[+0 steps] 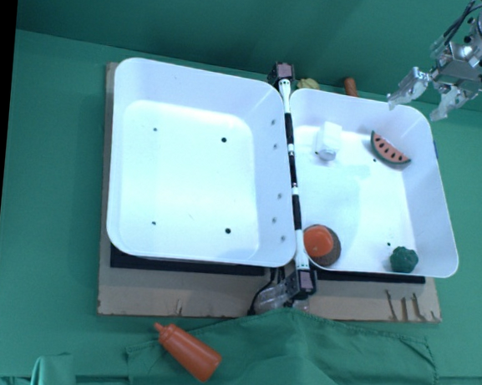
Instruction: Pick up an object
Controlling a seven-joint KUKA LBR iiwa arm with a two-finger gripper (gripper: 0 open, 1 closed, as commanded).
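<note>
Nearest the camera, below the bench's cardboard base, an orange squeeze bottle (187,352) lies on its side on the green cloth (326,367), well apart from both bins and out of play.

Just above that, along the near wall of the right bin (440,213), sit two of the candidates: an orange-topped round toy on a brown base (321,244), pressed close to the bin's near-left corner beside the black-and-white divider strip (292,167), and a dark green broccoli floret (403,259) near the near-right corner. The left bin (141,86) lies just beside the right one, across that strip.

Farther back in the right bin, a small white block (329,140) stands near the left wall, and a watermelon slice (390,149) lies flat toward the far-right part of the floor, its long axis running roughly left to right with the curved rind edge facing the near side.

Farthest back, the gripper (424,92) hangs above the far rim of the right bin, its two fingers spread apart with nothing between them. No object has been picked yet.

The relation that matters: the watermelon slice is the closest thing to the gripper, lying just nearer the camera and slightly left of it, lower down on the bin floor. I judge a short move forward and down would bring the fingers over it, and they would do best to close across the slice's narrow width rather than along its length. The broccoli and the orange-topped toy are well apart from the gripper, at the bin's opposite end.
</note>
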